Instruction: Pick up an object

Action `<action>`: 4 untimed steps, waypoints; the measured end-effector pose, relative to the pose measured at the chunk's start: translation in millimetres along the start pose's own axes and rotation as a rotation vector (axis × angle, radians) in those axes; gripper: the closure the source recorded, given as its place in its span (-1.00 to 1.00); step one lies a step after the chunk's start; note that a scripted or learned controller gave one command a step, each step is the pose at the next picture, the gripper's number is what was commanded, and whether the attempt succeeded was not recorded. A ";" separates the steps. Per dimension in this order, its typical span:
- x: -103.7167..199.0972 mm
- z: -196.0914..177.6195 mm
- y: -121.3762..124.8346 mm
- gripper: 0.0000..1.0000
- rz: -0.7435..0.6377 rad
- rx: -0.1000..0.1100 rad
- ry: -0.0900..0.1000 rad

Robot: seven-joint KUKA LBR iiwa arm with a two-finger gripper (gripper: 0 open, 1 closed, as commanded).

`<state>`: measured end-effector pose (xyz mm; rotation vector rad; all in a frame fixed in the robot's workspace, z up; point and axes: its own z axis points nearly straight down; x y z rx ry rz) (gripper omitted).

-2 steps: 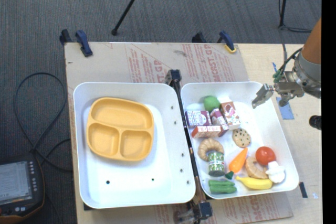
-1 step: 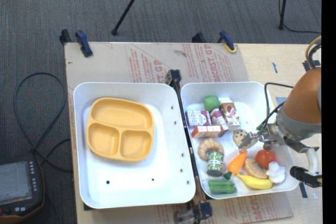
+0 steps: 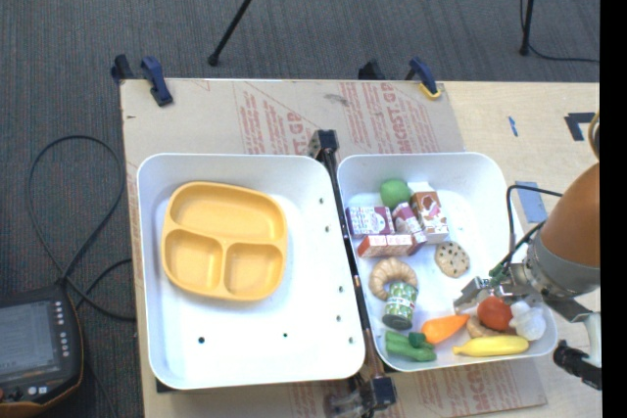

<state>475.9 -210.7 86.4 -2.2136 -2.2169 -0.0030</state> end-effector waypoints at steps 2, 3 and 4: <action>53.0 -131.2 0.8 1.00 -0.001 -0.004 -0.007; 124.4 -175.3 0.5 1.00 -0.002 -0.003 -0.007; 173.8 -157.7 33.9 1.00 -0.002 -0.002 -0.007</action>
